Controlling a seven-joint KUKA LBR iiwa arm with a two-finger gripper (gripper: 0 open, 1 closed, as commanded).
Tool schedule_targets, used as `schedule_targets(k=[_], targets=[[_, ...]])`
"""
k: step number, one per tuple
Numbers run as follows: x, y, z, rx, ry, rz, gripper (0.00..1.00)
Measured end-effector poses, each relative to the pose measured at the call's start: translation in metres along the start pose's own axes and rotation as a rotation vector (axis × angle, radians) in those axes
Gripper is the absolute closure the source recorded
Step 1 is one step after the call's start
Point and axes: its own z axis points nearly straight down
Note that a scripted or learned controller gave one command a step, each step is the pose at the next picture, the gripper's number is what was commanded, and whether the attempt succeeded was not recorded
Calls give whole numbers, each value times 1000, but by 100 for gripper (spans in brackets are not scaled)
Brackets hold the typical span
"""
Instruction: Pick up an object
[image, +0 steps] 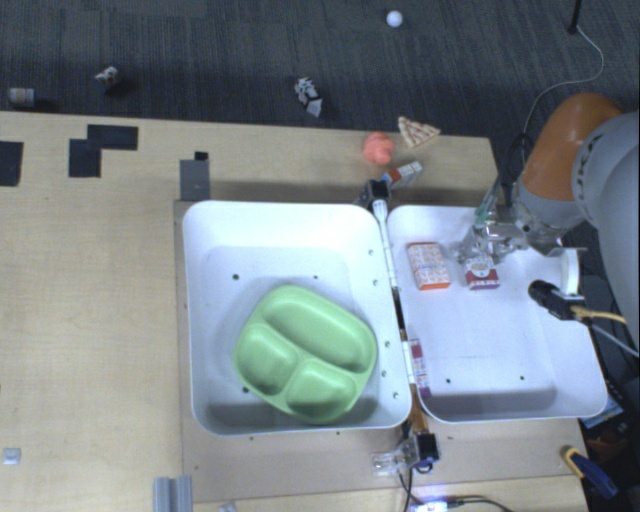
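Note:
My gripper (484, 252) hangs low over the back of the right bin (500, 370), reaching in from the right. Directly beneath and just in front of it lies a small red and white object (484, 281), partly covered by the gripper. To its left, an orange and white box (428, 267) lies flat on the bin floor, apart from the gripper. A green divided plate (305, 350) lies tilted in the left bin (215, 300).
Behind the bins on the bench lie a pink ball (377, 148), a toy pizza slice (418, 131) and a small tube-like item (404, 173). A black part (552, 297) juts in over the right bin's right rim. The raised divider between the bins (392, 290) runs front to back.

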Motion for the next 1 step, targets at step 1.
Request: schedule_targets(k=[1], targets=[[20, -58, -91, 5, 1, 9, 100]])
